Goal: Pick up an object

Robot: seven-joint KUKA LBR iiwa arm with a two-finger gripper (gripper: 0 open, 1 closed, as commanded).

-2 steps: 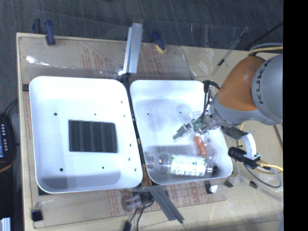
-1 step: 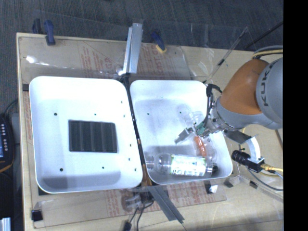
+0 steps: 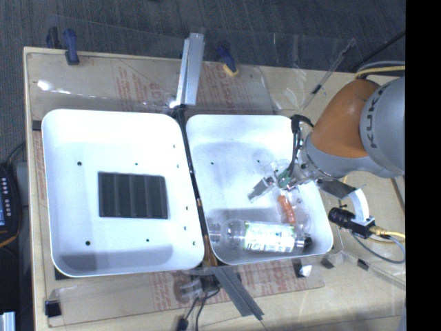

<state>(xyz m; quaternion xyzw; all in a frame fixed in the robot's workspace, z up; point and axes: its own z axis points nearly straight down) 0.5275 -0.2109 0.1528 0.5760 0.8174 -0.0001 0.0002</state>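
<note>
The claw (image 3: 265,185) hangs low inside the right bin (image 3: 227,143), near the middle of it, and I cannot tell from this slanted view how it is set, because the metal parts there are small and blurred together. After it, from large to small: the arm (image 3: 358,133), grey with its orange band, comes in from the right side and bends down over the right wall of that bin. The left bin (image 3: 69,150) holds a dark ribbed rectangle (image 3: 133,195) lying flat on its floor. In the right bin a clear plastic bottle (image 3: 265,236) with a pale label lies on its side along the near wall, and a small orange object (image 3: 287,209) lies just above it, close to the right wall and below the claw. Nothing is seen lifted from the floor, so I judge the task is not yet done: the claw is down among the things, close to the orange object, but a grasp and a lift are what is left.
</note>
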